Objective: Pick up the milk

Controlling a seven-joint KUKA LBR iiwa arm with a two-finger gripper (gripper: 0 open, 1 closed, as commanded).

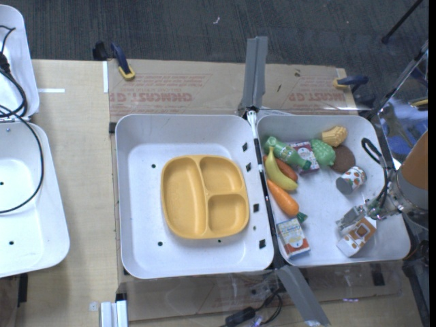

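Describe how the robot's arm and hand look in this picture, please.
The arm enters at the right edge, with a rounded orange part showing against darker grey. Below it, thin dark cables or rods run down to the hand, a small metallic grey piece with light, shiny parts. No markings can be read on it.

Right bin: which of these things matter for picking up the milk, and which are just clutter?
For the job:
white carton, probably the milk
gripper, right beside that carton

Lying about:
banana
carrot
corn cob
green bottle
small box
yellow divided plate, in the left bin
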